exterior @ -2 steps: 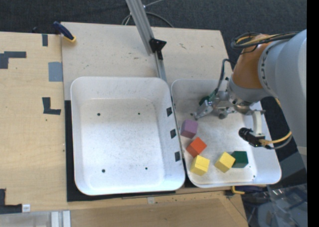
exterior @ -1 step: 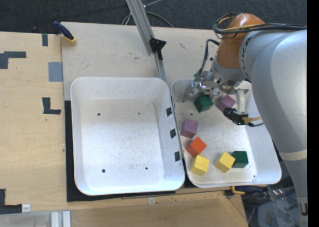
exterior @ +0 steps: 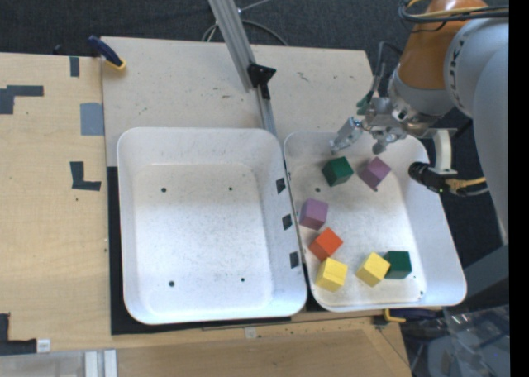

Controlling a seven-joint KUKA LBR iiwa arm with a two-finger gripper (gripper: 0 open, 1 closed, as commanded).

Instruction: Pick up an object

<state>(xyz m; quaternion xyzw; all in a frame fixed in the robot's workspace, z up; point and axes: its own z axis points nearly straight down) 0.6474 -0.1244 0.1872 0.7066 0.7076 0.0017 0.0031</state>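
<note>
I am hovering my claw (exterior: 361, 140), spread and holding nothing, just above the green cube (exterior: 337, 172); the purple cube (exterior: 375, 173) is sitting just beside it, so I should descend straddling green alone.

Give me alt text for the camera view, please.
A grey arm's open gripper hovers above a green cube and a purple cube in the right bin, which also holds five more coloured cubes.
</note>
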